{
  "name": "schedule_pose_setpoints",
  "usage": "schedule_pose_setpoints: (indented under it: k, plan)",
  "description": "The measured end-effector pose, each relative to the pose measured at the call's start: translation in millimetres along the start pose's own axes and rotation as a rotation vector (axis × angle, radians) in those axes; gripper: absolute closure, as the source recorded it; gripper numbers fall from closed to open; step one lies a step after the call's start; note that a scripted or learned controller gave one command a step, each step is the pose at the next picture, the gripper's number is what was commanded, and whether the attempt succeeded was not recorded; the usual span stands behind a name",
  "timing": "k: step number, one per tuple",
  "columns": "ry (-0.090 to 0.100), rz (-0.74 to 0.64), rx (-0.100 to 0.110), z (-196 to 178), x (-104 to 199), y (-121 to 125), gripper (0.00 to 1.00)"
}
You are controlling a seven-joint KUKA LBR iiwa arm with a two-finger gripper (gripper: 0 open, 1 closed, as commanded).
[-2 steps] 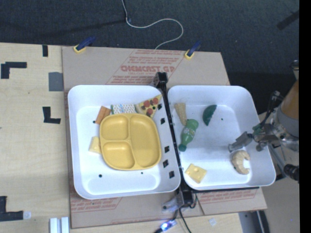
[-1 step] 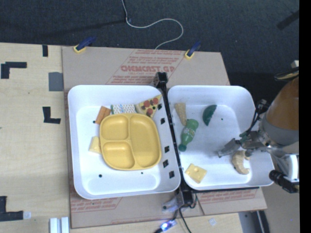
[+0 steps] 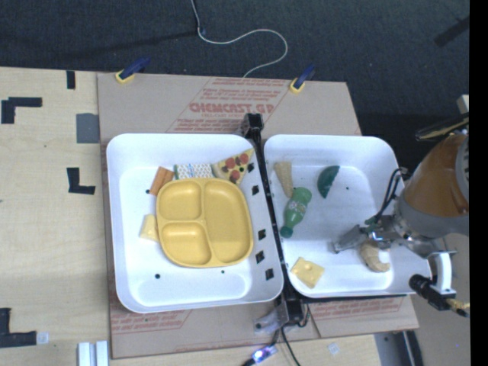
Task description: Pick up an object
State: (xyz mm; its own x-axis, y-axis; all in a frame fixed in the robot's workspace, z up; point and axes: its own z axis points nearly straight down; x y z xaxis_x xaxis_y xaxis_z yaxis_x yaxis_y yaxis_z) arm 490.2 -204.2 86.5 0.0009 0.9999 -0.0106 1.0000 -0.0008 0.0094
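Gripper [image 3: 352, 242] fingers blurred beside half-hidden tan object [image 3: 375, 259].

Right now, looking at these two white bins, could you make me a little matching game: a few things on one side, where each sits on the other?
Things:
1. yellow divided plate
2. green bottle
3. cheese wedge
4. gripper

Places:
A. right bin, front edge
B. left bin, middle
C. right bin, beside the tan lump
D. right bin, near the divider

Pairs: 1-B, 2-D, 3-A, 4-C
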Motion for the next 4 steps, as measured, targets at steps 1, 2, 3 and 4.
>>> schedule_pose_setpoints:
  k: [1, 2, 3, 4]
  plan:
    - [0.001, -0.002, -0.006, -14, 1, 3, 1.00]
    - [0.010, -0.001, 0.007, -59, -5, -1, 1.00]
    - [0.010, -0.003, 0.007, -102, -8, 2, 1.00]
    - [0.010, -0.003, 0.007, -140, -8, 3, 1.00]
